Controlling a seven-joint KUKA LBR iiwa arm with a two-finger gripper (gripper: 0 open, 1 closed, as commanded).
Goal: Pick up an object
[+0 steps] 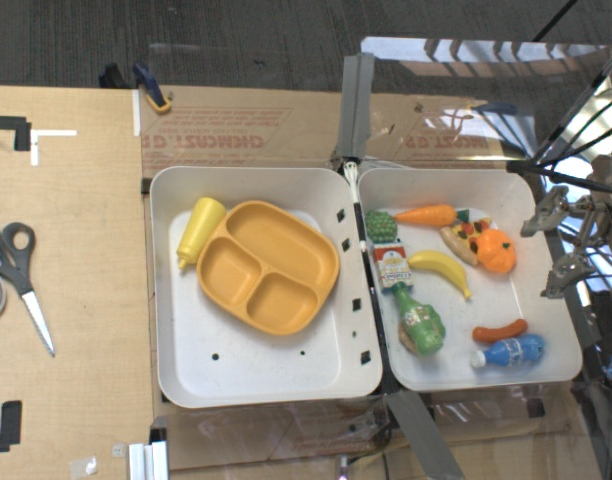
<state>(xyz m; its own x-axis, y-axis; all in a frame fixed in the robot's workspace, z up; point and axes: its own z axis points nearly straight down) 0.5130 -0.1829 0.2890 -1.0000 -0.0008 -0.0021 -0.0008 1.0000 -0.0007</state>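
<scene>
Plainly, toy food lay scattered in the right bin (557, 363), none of it yet grasped.

The gripper (558, 243) hung at that bin's right edge, beside the orange pumpkin (496, 252); whether its claw was spread or pressed together I cannot tell, the metal being lost against the glare. Likeliest targets were the banana (441, 269) at mid-bin and the carrot (426, 215) above it, both apparently light, stiff, glossy plastic that might slip. Each seemed best pinched across its narrow middle. The blue bottle (511, 352) near the front wall looked rounder and likelier to roll. In the left bin a yellow tray (268, 267) lay beside a yellow bottle (199, 230).
</scene>
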